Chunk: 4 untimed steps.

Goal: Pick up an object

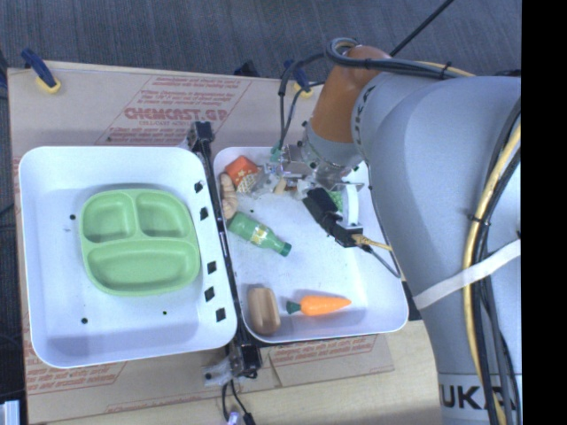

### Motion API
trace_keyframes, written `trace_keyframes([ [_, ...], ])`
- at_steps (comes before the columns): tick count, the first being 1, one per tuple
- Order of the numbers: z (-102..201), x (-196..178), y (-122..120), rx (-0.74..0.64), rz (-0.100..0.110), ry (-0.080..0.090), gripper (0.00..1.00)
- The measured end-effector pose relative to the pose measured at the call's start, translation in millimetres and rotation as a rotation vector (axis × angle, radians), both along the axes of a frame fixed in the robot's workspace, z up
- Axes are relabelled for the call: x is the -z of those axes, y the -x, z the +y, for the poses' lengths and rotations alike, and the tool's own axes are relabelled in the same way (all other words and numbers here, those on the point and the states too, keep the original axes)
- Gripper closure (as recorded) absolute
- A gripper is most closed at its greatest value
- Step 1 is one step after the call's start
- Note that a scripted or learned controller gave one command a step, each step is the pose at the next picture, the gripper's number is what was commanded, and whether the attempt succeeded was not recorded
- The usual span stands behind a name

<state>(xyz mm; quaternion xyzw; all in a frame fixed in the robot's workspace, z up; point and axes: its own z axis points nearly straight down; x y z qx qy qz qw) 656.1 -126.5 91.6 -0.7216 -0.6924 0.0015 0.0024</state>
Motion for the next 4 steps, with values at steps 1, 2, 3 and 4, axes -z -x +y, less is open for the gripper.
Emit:
trace_keyframes([
  [1,33.5,-1.1,-0.5,-0.157,-0.003,0.004,0.0],
  [2,32.1,-0.7,-0.4,-0.215,-0.002,0.001,0.0],
  [3,29.0,0.1,0.1,0.041,-0.002,0.002,0.0],
  [4,29.4,-10.2,-0.2,0.036,0.001,0.001,1.0],
])
